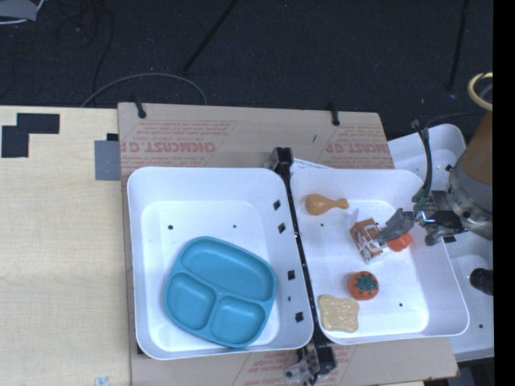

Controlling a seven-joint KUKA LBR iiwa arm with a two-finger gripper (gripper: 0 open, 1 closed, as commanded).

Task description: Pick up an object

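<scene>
The right bin (434,312) holds several toys. A tan drumstick (326,205) lies near its back wall. At mid-bin sits a small brown and white box (366,238), and a small orange piece (401,244) lies right beside it. My gripper (399,228) reaches in from the right and hangs low over the orange piece, partly covering it and close to the box. Nothing shows as lifted. Toward the front lie a red round fruit with a green top (363,285) and a beige bread slice (339,313).
A blue divided plate (219,290) lies in the left bin (153,215). A black divider (291,240) runs between the two bins. Cardboard (241,139) lies behind them, with wooden bench to the left. The arm's body stands over the right bin's right rim.
</scene>
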